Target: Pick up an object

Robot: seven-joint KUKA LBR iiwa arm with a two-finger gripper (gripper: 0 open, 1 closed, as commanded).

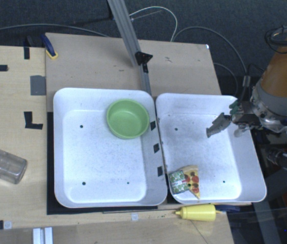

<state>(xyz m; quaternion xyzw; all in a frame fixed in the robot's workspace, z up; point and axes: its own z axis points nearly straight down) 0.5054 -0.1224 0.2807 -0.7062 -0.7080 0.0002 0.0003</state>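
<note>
Nearest the camera, one yellow bottle lies on its side on the bench, just outside the near rim of the right bin. Taking that right bin as the landmark, one crumpled packet printed in green, red and yellow rests inside it at its near left corner, close to the wall it shares with its neighbour. There are two shallow white bins in all; the left bin touches the right bin along that shared wall and holds one green bowl, upright, toward its far right part, well apart from the packet. Well to the left of both bins, one clear plastic cylinder lies on its side on the bench. Beyond the bins, one grey pole slants up from the bench at the far end of the shared wall, and one small blue and yellow object sits at the far left corner of the bench board. The single arm reaches in over the right bin's right rim, with its orange band above the wrist. Its end effector hangs over the far right part of that bin, fingers apart with nothing between them, one dark finger angled down and leftward toward the bin floor, well apart from the packet.
</note>
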